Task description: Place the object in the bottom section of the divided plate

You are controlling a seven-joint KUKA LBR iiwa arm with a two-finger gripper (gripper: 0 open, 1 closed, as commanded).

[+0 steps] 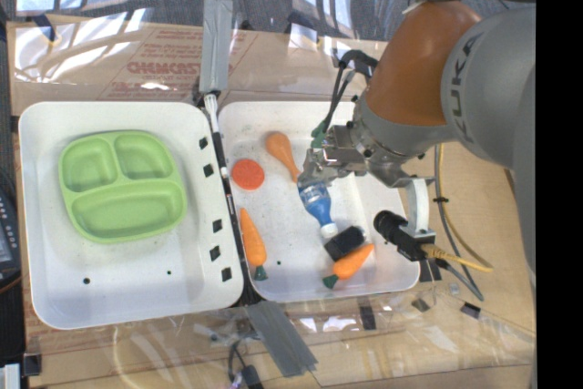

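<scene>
The green divided plate lies in the left white bin, with two small sections toward the top of the camera view and one long section toward the bottom; that long section is bare, so nothing has been delivered yet. All the loose items sit in the right white bin, which makes it the pick side. The arm reaches in from the right, and its tool hangs low over the middle of this bin, just above the upper end of a small clear plastic bottle with a blue label and white cap. The bottle lies on its side, cap pointing down-right, and appears to be the object being targeted, judging from where the tool is. Whether the tool is spread, pressed together or already pinching the bottle cannot be told from here, because the wrist hides its tips. Close by are an orange drumstick-shaped toy just up-left of the tool, a flat red-orange disc to its left, a toy carrot along the bin's left wall, a second carrot and a small black block touching the bottle's cap. That crowding near the cap probably favours a grasp on the bottle's free upper body.
</scene>
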